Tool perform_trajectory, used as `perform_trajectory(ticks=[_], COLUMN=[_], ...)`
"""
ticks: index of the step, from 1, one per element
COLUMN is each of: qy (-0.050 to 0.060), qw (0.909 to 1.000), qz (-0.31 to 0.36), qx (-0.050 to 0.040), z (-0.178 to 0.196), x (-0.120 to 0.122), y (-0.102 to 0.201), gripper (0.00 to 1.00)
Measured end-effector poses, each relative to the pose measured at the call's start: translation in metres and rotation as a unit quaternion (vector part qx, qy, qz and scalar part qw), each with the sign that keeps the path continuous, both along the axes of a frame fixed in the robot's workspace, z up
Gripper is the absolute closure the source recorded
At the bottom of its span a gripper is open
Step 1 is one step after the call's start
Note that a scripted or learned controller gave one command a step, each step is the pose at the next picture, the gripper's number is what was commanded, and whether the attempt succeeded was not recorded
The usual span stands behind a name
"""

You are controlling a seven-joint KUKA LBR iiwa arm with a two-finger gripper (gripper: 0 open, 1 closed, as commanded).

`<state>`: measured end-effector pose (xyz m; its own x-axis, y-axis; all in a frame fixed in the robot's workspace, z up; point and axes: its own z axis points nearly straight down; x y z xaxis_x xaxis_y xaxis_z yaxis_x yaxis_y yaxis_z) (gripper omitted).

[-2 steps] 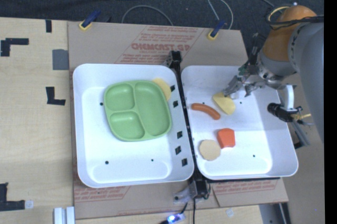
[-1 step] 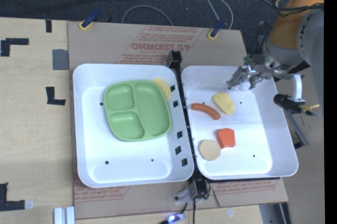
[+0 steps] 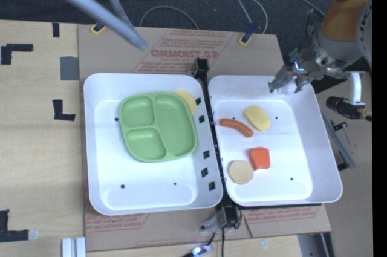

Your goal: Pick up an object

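The gripper hangs over the far right corner of the right bin, just at its rim, with the grey arm and its orange band reaching in from the right and bent down toward the bench. Its two dark fingers point down and to the left, with nothing between them; from where I stand I can't make out whether they are spread or closed.

Below it in the right bin lie four pieces of toy food, all well apart from the gripper. Nearest is a pale yellow potato-like piece, smooth and oval, lying at a slant. Just to its left is a thin reddish-orange sausage, slightly curved, close beside the yellow piece. Nearer the front of the bin sits a small orange-red block, and touching or almost touching its lower left is a round tan cookie-like disc.

The left bin holds a green divided tray with three compartments, lying flat and turned a little. A pale yellow piece peeks out from behind the tray's far right corner, against the wall between the bins.

Both bins rest on a sheet of brown cardboard on the wooden bench.
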<state>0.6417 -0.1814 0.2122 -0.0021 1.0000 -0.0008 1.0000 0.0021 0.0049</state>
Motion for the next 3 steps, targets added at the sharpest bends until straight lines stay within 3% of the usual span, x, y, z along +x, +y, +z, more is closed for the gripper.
perform_trajectory(ticks=[1, 2, 3], qy=[0.0, 0.002, 0.004], qw=[1.0, 1.0, 1.0], qz=[0.0, 0.0, 0.001], qx=[-0.0002, 0.0003, 0.0011], z=[0.063, 0.07, 0.052], x=[0.002, 0.002, -0.019], y=[0.006, 0.006, 0.059], gripper=[1.0, 1.0, 1.0])
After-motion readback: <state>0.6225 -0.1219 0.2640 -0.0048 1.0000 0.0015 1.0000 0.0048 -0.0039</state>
